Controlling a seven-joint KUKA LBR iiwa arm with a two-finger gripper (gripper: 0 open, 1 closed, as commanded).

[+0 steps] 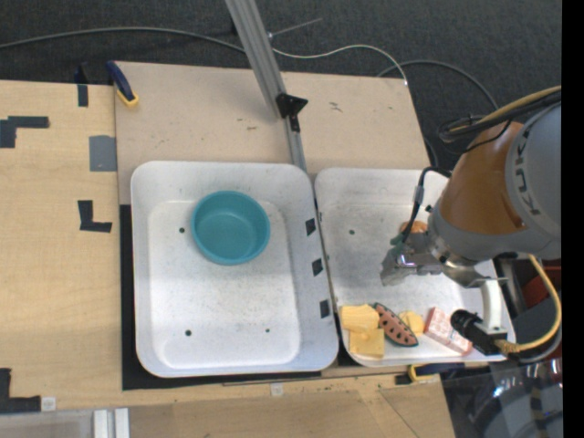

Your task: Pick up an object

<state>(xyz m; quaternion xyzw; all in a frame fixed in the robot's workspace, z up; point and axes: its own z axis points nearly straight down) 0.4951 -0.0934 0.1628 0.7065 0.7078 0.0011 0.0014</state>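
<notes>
The gripper (399, 267) is hanging low over the right bin (365, 210), near its middle, and whether it is released or clenched I cannot tell, because the metal tip is small and blurred under the wrist; nothing is showing between its parts, so I am not counting anything as held. Just below it, along the bin's near edge, the likely targets are lying in a tight cluster: two yellow blocks (359, 317) stacked or overlapping, a dark oval piece with red spots (397, 327) touching them, a small yellow piece (415, 321) just beside that, and a pink-and-white packet (443, 329) at the right end. That is making five small things in this bin, though the yellow ones are running together and the count may be off by one. They are all looking light; the yellow blocks seem soft, perhaps sponge or foam, and should be giving under a squeeze, so gripping one across its short sides is looking safest. The dark oval is looking smooth and may be slipping. The crowding is the main risk. Further out, the left bin (164, 336) is holding one teal bowl (231, 227), stiff and wide, best taken by its rim.
</notes>
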